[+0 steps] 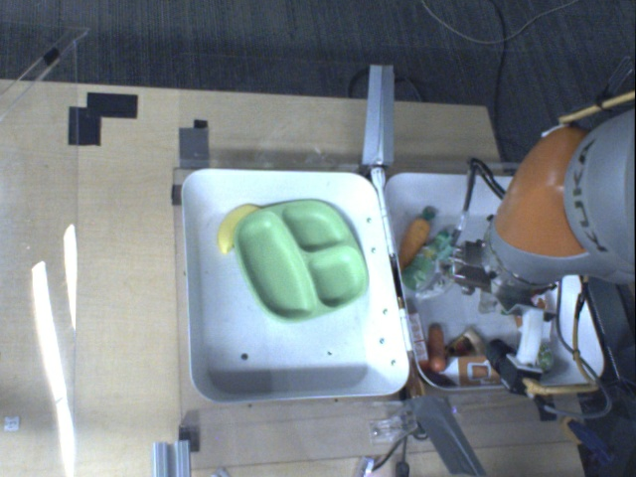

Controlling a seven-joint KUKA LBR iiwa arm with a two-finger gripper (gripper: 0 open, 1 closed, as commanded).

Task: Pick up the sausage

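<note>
The approach step is in hand: the tool (467, 266), its grip state impossible to tell, hangs over the right bin (397, 199), while the sausage (436, 344) lies near that bin's front-left corner, so the next move calls for shifting there and descending.

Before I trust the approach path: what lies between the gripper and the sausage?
In the camera view, bare white bin floor separates the gripper from the sausage; the green bottle sits beside the gripper, off that line.
</note>
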